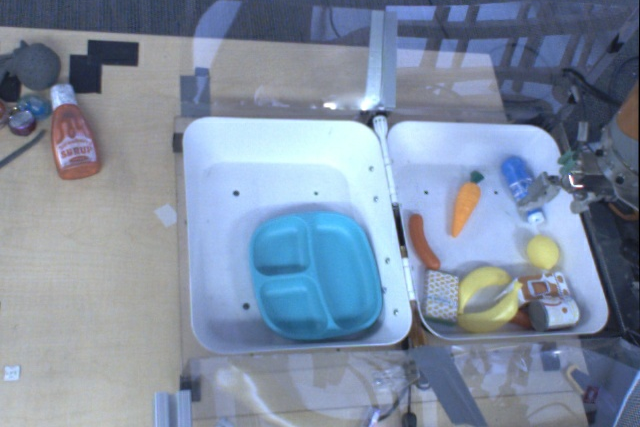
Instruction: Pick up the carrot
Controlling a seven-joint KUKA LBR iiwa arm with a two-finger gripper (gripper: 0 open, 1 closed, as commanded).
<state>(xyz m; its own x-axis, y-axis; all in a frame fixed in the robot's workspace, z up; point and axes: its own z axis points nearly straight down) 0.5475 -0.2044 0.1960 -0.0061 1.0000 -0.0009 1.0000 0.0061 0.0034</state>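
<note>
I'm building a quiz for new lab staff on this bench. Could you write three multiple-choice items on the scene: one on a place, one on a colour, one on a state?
1. Where does the carrot lie?
A. In the right bin
B. On the blue tray
C. On the bench beside the bottle

2. What colour is the divided tray in the left bin?
A. Red
B. Blue
C. Green

3. How does the carrot stand with the gripper?
A. Lifted above the bin
B. Lying free, apart from the gripper
C. Set on the tray

Answers: 1 A, it rests on the floor of the right bin. 2 B, the tray is light blue. 3 B, it lies on the bin floor while the gripper is at the bin's right edge.
</note>
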